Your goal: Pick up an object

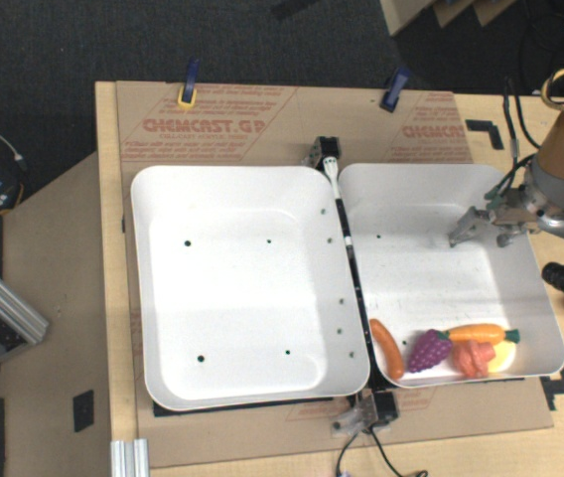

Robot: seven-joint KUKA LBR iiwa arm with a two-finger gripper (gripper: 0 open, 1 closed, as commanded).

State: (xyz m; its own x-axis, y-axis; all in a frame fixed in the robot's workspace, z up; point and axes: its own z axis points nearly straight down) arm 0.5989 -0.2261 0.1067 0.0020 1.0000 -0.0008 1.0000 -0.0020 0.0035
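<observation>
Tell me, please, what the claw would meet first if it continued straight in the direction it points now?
Probably the bare white floor of the right bin. The claw points left and slightly down, with no object before it. The toy foods lie apart, along the bin's near edge. Depth is hard to judge.

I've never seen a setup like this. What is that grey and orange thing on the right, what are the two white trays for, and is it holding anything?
You are looking down at a slant from a single camera fixed above a bench. The grey and orange thing is a robot arm reaching in from the right. At its tip is the gripper, a two-finger claw for picking things up. It hangs over the right bin with nothing visible between its fingers. The left bin sits beside it. At the near edge of the right bin lie toy foods: a sausage, purple grapes, a carrot and a reddish piece I cannot identify. The arm's job is to pick one up; it has not yet.
</observation>
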